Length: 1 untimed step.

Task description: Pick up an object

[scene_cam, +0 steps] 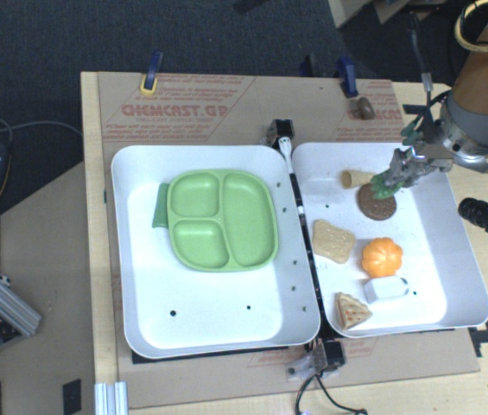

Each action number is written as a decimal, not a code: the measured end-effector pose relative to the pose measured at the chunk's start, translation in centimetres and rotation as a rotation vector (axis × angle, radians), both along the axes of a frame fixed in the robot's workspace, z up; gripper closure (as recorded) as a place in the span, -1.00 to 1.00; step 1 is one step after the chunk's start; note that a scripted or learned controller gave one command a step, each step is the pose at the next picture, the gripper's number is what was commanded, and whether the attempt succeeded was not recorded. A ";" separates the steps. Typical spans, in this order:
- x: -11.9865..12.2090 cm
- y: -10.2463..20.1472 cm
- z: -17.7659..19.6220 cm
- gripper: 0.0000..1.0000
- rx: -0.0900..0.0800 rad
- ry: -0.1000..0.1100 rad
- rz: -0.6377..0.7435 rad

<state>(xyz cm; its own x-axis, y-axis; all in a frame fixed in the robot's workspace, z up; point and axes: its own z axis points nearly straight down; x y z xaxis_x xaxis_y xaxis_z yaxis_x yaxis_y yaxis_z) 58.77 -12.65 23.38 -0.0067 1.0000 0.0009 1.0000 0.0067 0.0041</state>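
Cables (311, 394) trail off the front edge of the counter (226, 102), below and to the right of the green plate (223, 219). A brown board with red lettering covers the counter, and it reaches past the green plate on every side. Two white bins sit on it side by side. The left bin (140, 309) holds the green plate, which has three compartments and lies flat towards the bin's far side. The right bin (455, 266) touches the left one along a black seam just right of the green plate.

The grey arm (477, 111) comes in from well to the right of the green plate, with its orange band uppermost. Its gripper (390, 181) hangs low over the far part of the right bin, with something green at its tip. Whether it is open or closed cannot be told, and nothing can be made out in its grasp.

All the loose objects to pick lie in the right bin, to the right of the green plate:
- A brown disc (377, 206) lies flat directly under the gripper.
- An orange fruit (382, 257) sits nearer the front.
- A tan cracker (333, 240) lies closest to the green plate.
- A pale wedge (352, 310) rests near the bin's front wall.
- A white block (388, 289) lies just beside the wedge, under the orange fruit.
- A small tan cylinder (356, 178) lies just left of the gripper.

Two blue clamps (345, 74) grip the far edge of the counter beyond the green plate.
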 end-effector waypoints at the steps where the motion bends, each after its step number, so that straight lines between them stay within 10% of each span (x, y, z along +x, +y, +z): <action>1: -0.1 6.3 -0.2 1.00 0.002 0.006 0.000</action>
